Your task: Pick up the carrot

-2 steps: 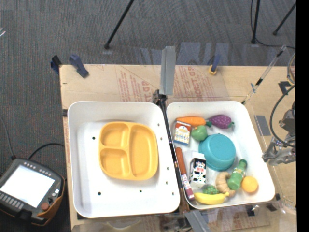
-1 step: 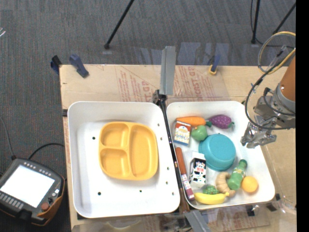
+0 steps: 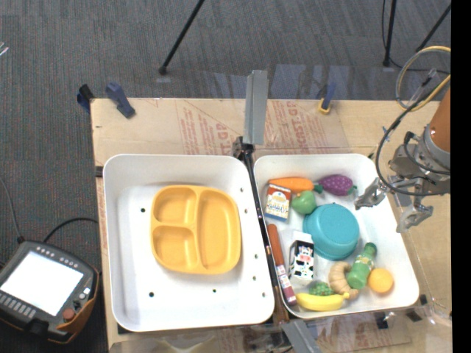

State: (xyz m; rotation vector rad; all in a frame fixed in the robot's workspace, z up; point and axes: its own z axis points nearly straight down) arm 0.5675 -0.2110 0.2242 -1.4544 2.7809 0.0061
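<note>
You see a plywood bench (image 3: 184, 127) across the middle of the frame, bearing 2 shallow white bins side by side. The left bin (image 3: 118, 197) holds a yellow tray (image 3: 196, 228) with 3 compartments, lying flat at its centre. The right bin (image 3: 401, 267) is crowded with toy food.

The grey arm (image 3: 434, 142) comes in at the right edge of the frame, and your gripper (image 3: 391, 206) hangs over the right bin's right rim with its 2 fingers spread apart and nothing between them.

In the middle of the right bin sits a teal bowl (image 3: 333, 230). The carrot (image 3: 293, 184) lies on its side near the bin's upper left corner, just above a small orange carton (image 3: 277, 201) and well apart from the gripper. A green pear (image 3: 304, 201) sits just beside the carton, and purple grapes (image 3: 336, 184) lie to the carrot's right.

Lower down you find a milk carton (image 3: 302, 260), a green bottle (image 3: 361, 265), a banana (image 3: 324, 301) along the bottom rim, and an orange (image 3: 380, 280) at the lower right.

A tablet-like pendant (image 3: 44, 282) lies on the floor at the lower left of the frame.
</note>
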